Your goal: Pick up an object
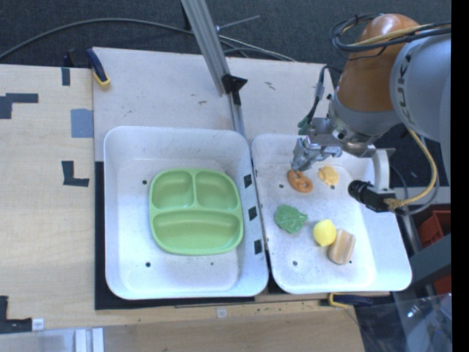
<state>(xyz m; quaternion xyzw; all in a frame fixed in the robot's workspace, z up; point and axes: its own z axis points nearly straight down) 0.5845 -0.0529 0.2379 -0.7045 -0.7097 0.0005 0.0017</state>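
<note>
1. Pale wooden bench (44, 196) carries two shallow white bins side by side; the left bin (124, 152) holds a green three-compartment plastic tray (196, 211), parked clear of the action.
2. Right bin (381, 262) has the pickings: an orange ring-shaped pretzel toy (300, 181), a small yellow-orange piece (329, 174), a green leafy toy (290, 218), a yellow ball (325, 232) touching a tan bread-like block (341, 246).
3. Gripper (304, 161) hangs low, right over the pretzel's far edge, lined up to take it.
4. How wide the claw stands, or whether it has anything, I cannot tell.
</note>
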